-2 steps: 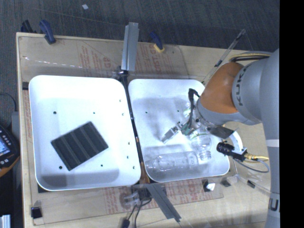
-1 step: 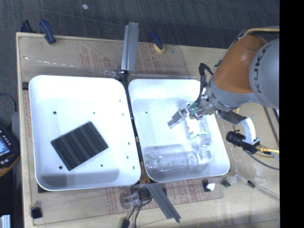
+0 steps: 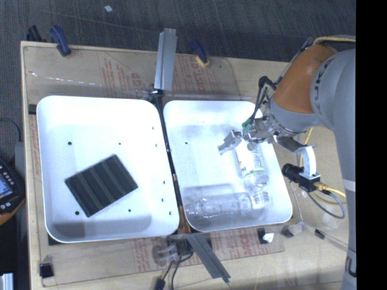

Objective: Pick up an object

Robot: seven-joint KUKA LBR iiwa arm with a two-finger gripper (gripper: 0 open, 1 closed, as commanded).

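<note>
My gripper (image 3: 233, 141) hangs over the upper middle of the right bin (image 3: 199, 116), reaching in from the right. Just below it a clear plastic bottle (image 3: 253, 173) with a pale label lies lengthwise along the bin's right side, its upper end right under the gripper. Whether the two touch cannot be made out. A second clear bottle (image 3: 217, 206) lies across the front of the same bin. A black ribbed flat slab (image 3: 101, 184) rests at a slant in the left bin (image 3: 91, 110).
The two white bins sit side by side, divided by a dark rim (image 3: 168, 162). A grey metal bar (image 3: 164, 59) stands behind them and another (image 3: 208, 260) in front. Blue clamps (image 3: 59, 40) grip the bench's far edge.
</note>
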